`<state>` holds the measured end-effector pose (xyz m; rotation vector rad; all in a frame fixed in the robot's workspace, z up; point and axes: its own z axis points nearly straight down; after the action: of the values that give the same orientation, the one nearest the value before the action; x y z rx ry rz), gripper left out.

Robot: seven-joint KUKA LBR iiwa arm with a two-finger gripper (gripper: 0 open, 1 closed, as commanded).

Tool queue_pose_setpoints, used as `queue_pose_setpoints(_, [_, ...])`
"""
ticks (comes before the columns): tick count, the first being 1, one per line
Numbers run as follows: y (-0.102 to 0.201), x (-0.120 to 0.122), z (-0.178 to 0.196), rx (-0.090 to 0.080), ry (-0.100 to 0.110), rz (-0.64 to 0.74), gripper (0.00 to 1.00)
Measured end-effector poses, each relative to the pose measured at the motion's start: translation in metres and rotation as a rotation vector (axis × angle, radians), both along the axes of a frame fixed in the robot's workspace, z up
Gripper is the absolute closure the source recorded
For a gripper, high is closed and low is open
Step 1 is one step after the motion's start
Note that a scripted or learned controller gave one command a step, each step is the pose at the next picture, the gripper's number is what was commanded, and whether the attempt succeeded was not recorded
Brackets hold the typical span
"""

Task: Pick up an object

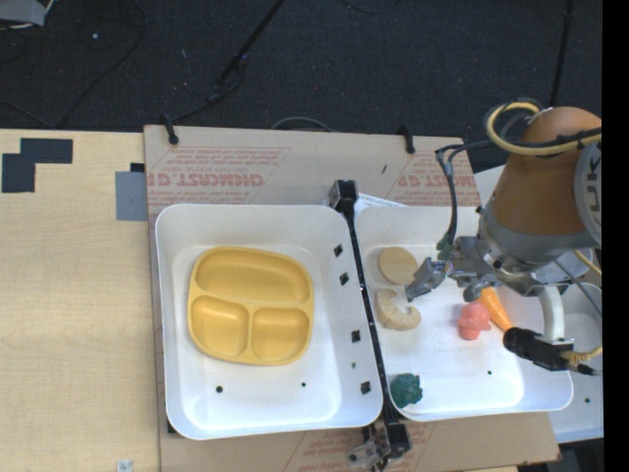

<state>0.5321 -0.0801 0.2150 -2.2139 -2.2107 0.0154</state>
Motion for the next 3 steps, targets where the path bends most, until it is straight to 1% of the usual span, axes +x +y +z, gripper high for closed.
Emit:
queue_pose_setpoints(1, [0.0, 0.003, 0.006, -0.001, -0.012, 0.002, 0.0])
queue_pose_setpoints(2, [-0.006, 0.0, -0.056, 0.0, -0.007, 0.001, 0.0])
queue_pose_setpoints(3, [-0.005, 0.002, -0.12, 0.0, -0.007, 0.001, 0.0])
